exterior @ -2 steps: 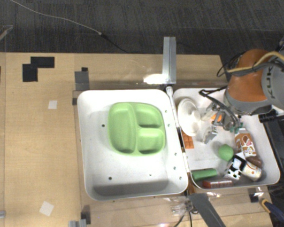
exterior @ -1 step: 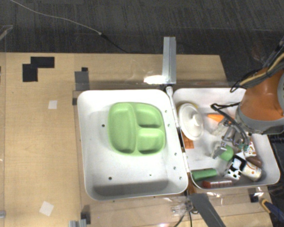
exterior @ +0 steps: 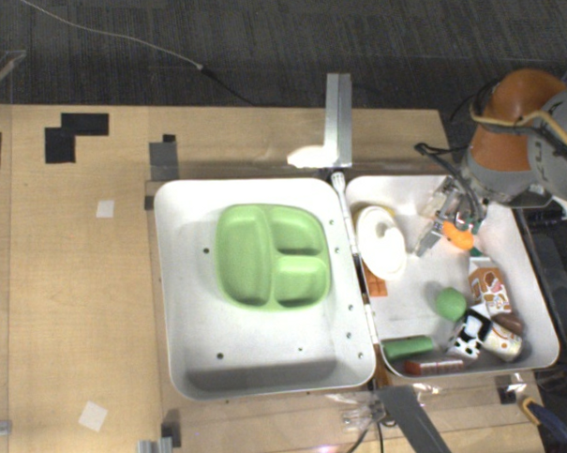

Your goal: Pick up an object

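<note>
White cup (exterior: 382, 242) — green ball (exterior: 449, 304) — flank gripper (exterior: 440, 225).

Wooden bench (exterior: 71, 305), dark carpet (exterior: 256, 34)

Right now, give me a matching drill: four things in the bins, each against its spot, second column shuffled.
Things:
1. green tray
2. white cup
3. green ball
4. green marker

Spots:
A. right bin, along its near edge
B. left bin, middle
C. right bin, against the divider
D. right bin, middle, beside the cow-print toy

Pairs: 1-B, 2-C, 3-D, 4-A
</note>
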